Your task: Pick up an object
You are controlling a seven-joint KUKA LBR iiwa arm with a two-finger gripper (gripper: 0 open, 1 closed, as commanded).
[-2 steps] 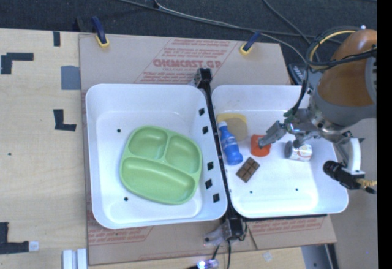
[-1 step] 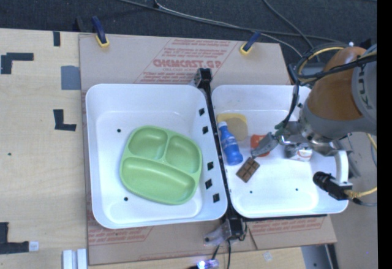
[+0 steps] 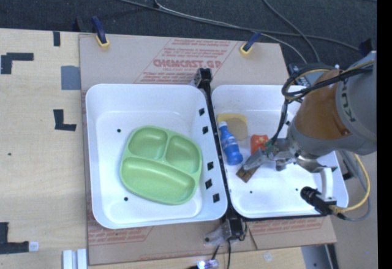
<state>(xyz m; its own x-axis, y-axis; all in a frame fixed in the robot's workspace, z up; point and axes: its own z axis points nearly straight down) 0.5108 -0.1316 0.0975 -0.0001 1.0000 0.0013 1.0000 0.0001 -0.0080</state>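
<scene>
Low inside the right bin (image 3: 318, 206) sits the end effector (image 3: 260, 160), its dark fingers pointing toward the divider; whether they are parted or closed is impossible to judge from this angle. Just below its tip lies a small brown object (image 3: 246, 173) (touching or merely close, the view does not settle). Right above the end effector rests an orange-red item (image 3: 258, 141), and just to its left a blue bottle (image 3: 229, 144) lies along the bin wall. Slightly farther, up and left, is a pale yellow piece (image 3: 237, 124). Well to the left, in the other bin (image 3: 101, 139), rests a green divided plate (image 3: 162, 164).
</scene>
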